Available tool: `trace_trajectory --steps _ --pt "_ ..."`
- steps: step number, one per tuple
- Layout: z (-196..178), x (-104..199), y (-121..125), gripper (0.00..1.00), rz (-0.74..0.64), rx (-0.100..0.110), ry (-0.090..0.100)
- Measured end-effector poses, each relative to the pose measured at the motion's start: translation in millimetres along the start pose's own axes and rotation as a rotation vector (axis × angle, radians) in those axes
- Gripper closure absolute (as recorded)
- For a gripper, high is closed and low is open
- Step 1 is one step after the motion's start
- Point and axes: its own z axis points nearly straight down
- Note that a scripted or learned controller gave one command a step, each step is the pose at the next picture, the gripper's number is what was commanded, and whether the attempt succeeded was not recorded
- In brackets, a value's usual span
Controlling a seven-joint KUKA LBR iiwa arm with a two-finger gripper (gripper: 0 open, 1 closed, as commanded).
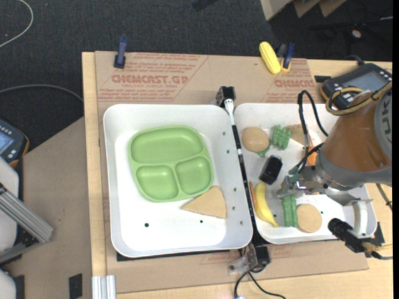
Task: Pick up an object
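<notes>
My gripper [290, 190] hangs low over the right bin [315, 112], just above the top end of a green stick-shaped object [290, 211]. A yellow banana [263, 205] lies to the gripper's left, and a black block [270, 169] sits up and to its left. A round tan disc [308, 218] rests beside the green stick. Farther back lie a tan round bun [254, 139] and a green leafy piece [280, 137]. The arm's body hides the right part of this bin.
The left bin [118, 185] holds a green divided plate [169, 162] and a tan triangular slice [207, 203]. A yellow clamp [269, 57] and a blue clamp [120, 50] sit at the bench's back edge. Cables run along the divider between the bins.
</notes>
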Motion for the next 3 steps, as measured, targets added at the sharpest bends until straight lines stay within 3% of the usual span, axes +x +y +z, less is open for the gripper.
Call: trace_trajectory --steps 3 --pt "-29.3 0.4 1.4 1.00 0.000 -0.006 -0.002"
